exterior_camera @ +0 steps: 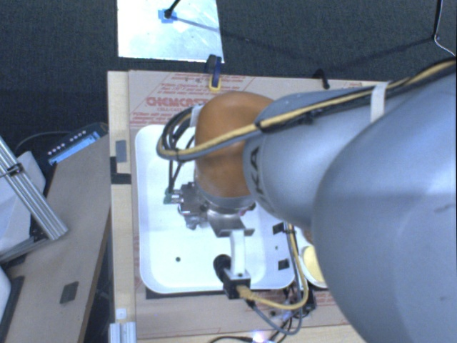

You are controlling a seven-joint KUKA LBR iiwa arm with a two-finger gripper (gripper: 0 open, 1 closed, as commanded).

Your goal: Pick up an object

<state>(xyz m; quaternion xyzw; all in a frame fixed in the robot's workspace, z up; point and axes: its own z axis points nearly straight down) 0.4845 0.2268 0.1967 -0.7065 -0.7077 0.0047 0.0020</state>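
Observation:
My gripper [187,204] hangs below the orange wrist band, over the middle of the left white bin [158,266]. From above I see just its grey metal body. The big grey arm reaches in from the right and covers most of both bins. A pale yellow round object [315,264] peeks out beside the arm in the right bin. A tiny dark speck [178,258] lies on the left bin's floor, in front of the gripper and apart from it. I see nothing between the gripper and the bin floor.
The bins rest on a cardboard sheet [178,95] with red print. A shiny metal plate [168,20] lies behind it. Left of the bench stand a grey side table [64,263] and an aluminium rail [32,199].

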